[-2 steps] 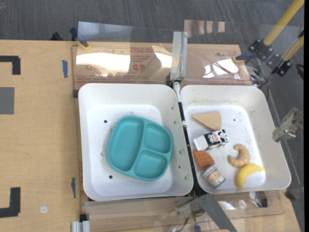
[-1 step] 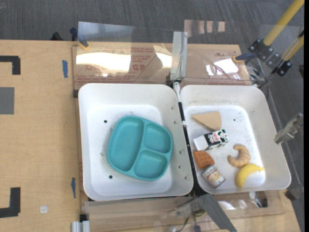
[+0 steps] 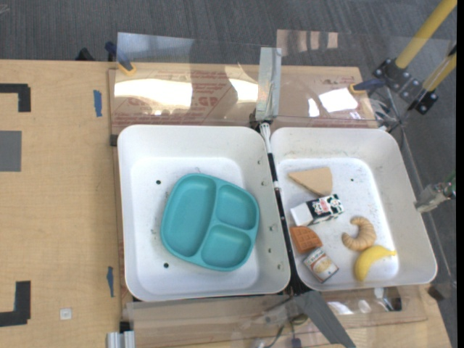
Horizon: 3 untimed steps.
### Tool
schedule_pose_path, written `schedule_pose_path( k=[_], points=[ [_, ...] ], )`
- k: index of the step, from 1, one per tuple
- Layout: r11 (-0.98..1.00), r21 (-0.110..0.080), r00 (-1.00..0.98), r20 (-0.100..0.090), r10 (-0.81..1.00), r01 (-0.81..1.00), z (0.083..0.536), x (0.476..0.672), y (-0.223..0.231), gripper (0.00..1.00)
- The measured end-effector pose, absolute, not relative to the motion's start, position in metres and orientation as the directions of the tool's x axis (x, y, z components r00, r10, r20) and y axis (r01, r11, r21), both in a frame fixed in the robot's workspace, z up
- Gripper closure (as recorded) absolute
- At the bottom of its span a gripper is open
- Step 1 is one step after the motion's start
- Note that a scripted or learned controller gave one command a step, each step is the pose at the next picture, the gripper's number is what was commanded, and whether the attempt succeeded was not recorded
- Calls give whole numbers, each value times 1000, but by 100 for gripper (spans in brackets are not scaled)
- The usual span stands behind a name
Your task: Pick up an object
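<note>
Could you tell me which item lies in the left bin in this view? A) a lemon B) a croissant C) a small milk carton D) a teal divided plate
D: the teal divided plate lies alone in the left bin, while the croissant, lemon and milk carton lie in the right bin.

Surface: cut off by the picture's left and bottom edges, and its black markings are cut off with it. Yellow pole: upper end lost past the top corner. Grey strut: lower end cut off at the bottom edge. Clear panels: glare hides the red print beneath. Small carton: print too small to read. Small can: label illegible. White square on the surface: too small to identify.
</note>
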<state>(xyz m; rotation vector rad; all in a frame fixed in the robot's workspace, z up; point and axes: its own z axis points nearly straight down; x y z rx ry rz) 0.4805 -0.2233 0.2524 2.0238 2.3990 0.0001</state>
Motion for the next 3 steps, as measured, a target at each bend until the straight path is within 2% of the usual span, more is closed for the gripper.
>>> schedule_pose_path(
  k=[1,2,3],
  points=[
    [550,4,-550,-6,835,835,303,493,-200,100],
    [348,0,-348,0,938,938,272,480,-224,100],
    [860,1,-860,-1,511,511,244,480,-223,100]
  ],
)
